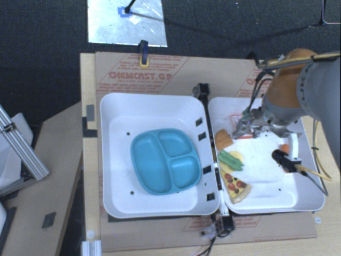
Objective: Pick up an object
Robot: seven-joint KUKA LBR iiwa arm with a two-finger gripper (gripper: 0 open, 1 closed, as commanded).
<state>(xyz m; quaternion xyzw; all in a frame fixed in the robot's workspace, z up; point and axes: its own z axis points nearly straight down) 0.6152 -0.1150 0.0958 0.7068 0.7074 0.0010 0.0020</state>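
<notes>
a: where was the gripper (244, 126)?

b: low in the right bin (306, 196), near its back left corner. couldn't tell how it was set or if it had hold of anything.

a: and the food?

b: bread piece (224, 139) just beside it, toward the front. green veggie (231, 160) and pizza slice (235, 185) further front. blue divided plate (165, 160) sat off to its left in the left bin (114, 196).
</notes>
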